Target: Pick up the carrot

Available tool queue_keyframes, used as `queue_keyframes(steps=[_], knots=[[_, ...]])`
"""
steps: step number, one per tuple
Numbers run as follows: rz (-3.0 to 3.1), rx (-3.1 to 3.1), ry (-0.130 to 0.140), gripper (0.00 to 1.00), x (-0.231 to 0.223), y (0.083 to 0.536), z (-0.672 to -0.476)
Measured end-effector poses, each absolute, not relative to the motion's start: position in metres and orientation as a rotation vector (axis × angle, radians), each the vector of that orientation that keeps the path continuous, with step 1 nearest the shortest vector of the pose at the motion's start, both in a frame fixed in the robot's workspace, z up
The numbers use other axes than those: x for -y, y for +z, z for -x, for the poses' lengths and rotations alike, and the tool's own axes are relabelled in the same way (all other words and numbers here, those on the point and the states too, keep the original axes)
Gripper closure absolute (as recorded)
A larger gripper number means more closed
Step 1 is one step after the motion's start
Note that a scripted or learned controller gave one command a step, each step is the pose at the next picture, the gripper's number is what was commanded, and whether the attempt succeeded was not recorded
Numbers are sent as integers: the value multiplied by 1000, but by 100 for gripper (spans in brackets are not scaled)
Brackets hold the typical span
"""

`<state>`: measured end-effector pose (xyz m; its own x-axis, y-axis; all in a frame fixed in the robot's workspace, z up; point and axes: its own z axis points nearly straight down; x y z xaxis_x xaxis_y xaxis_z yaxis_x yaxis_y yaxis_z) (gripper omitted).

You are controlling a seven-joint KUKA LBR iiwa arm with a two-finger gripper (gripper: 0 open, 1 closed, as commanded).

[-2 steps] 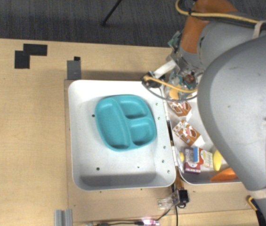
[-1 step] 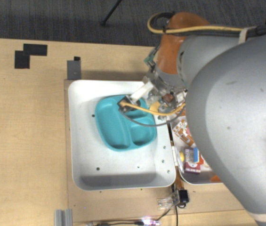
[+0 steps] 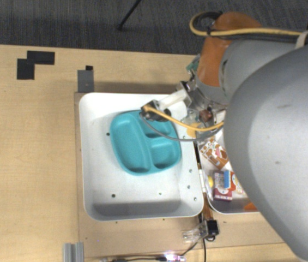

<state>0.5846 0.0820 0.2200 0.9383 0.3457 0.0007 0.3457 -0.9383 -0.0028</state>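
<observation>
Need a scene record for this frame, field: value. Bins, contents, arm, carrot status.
left bin: holds a teal divided plate
right bin: mostly covered by the arm; a brown-and-white snack packet and a red-and-blue box are visible
carrot: not surely identified; an orange sliver at the arm's edge may be it
gripper: over the wall between the bins, beside the plate's far right corner; nothing seen held
task state: pick not yet shown
</observation>
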Motion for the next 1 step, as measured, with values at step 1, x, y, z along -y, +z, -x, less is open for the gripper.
queue_keyframes(steps=[1], knots=[[3049,749,7,100,-33,183,-535]])
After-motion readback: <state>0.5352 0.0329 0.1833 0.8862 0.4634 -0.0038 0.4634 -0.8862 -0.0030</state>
